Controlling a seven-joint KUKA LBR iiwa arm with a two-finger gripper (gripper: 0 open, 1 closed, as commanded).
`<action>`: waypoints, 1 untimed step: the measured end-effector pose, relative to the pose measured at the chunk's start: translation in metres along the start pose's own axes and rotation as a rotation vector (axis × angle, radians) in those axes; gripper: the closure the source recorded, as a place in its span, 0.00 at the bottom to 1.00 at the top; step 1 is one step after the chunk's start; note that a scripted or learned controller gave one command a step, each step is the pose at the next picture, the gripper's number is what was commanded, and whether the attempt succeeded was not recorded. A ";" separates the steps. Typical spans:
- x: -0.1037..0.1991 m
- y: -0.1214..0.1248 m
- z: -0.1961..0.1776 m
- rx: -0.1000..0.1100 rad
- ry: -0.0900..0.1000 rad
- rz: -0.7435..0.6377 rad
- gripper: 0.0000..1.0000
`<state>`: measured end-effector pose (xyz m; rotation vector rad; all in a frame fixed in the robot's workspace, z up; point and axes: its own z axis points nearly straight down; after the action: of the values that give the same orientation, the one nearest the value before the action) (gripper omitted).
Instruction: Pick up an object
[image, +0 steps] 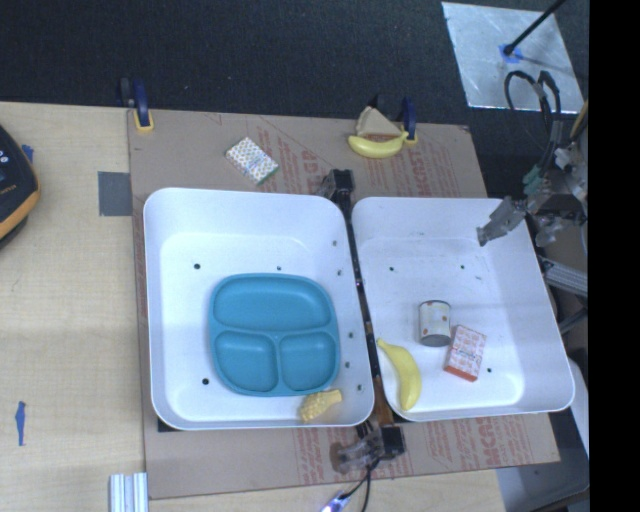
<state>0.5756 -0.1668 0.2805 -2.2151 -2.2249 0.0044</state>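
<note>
Not much of the robot to go on here — just the gripper (497, 228) end poking in at the right edge. It's grey metal, narrow and angular, tapering to a dull point. Behind it sits a cluttered grey-and-white wrist block with thin dark cables looping off — details too blurry.

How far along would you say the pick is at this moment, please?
Nothing looks picked yet: the banana, can and small box all lie in the right bin. The gripper sits over that bin's far right rim, away from them. Reaching, grasping and lifting remain.
</note>
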 end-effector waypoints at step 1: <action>0.072 -0.012 0.177 0.002 0.000 -0.001 0.00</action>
<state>0.5631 -0.0954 0.1040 -2.2122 -2.2252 0.0067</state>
